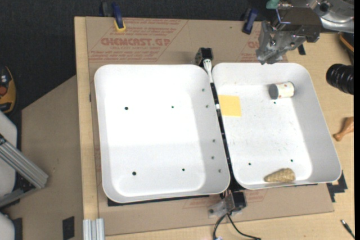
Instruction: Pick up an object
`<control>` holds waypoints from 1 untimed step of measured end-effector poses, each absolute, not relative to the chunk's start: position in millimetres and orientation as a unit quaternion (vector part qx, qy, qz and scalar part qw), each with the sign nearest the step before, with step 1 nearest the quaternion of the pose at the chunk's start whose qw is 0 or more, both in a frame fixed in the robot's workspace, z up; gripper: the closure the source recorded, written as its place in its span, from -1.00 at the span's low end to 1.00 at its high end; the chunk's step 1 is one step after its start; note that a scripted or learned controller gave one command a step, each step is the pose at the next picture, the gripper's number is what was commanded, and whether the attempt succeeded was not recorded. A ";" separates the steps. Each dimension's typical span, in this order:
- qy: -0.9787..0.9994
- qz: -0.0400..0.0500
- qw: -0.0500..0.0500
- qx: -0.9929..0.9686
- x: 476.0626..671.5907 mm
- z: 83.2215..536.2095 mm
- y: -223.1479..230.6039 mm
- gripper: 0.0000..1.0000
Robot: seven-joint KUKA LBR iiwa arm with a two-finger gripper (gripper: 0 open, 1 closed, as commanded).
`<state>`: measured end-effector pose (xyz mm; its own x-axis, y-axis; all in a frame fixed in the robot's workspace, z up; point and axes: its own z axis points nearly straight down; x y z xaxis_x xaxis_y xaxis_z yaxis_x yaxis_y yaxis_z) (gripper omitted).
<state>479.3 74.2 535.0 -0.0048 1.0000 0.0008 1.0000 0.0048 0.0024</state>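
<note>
One gripper [271,53] above bin rim [264,66]

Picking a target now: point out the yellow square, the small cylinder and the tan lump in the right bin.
yellow square [230,105], camera view, centre of its flat face.
small cylinder [281,90], camera view, middle of its side.
tan lump [280,176], camera view, middle of its top.

Two shallow white plastic bins sit side by side on a brown cardboard-covered counter [169,31]. The left bin [107,121] shows bare white floor. The right bin [318,121] holds a flat yellow square piece [230,105] near its left wall, a small white cylinder with a grey cap [280,90] toward the far side, and a tan lumpy object [279,176] at the near edge. The grey metal end effector [274,52] hangs over the right bin's far rim, apart from all three.
</note>
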 end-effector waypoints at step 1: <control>0.709 0.001 0.001 0.705 479.3 535.0 110.5 1.00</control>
<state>479.3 110.5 535.0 -0.0050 1.0000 0.0012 1.0000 0.0050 0.0029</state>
